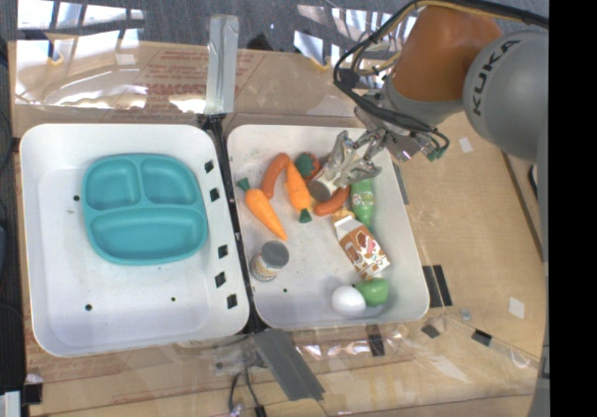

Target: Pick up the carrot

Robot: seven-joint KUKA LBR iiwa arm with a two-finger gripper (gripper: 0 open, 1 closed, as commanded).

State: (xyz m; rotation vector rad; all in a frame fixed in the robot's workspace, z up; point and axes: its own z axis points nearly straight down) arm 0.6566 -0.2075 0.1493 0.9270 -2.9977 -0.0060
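Three orange carrot-like pieces lie in the upper left of the right bin (410,247). One carrot (264,211) lies slanted near the bin's left wall with its green end up-left. A second carrot (297,186) lies beside it with its green end down. A curved orange piece (274,173) lies between them at the top. My gripper (330,178) hangs low over the bin, just right of the second carrot and above an orange-red sausage-shaped piece (332,204). Nothing visibly rides in the gripper.
Also in the right bin are a green bottle (364,201), a snack packet (362,251), a white egg (348,299), a green item (376,290) and a small can (272,257). A teal divided plate (145,208) lies in the left bin (56,312).
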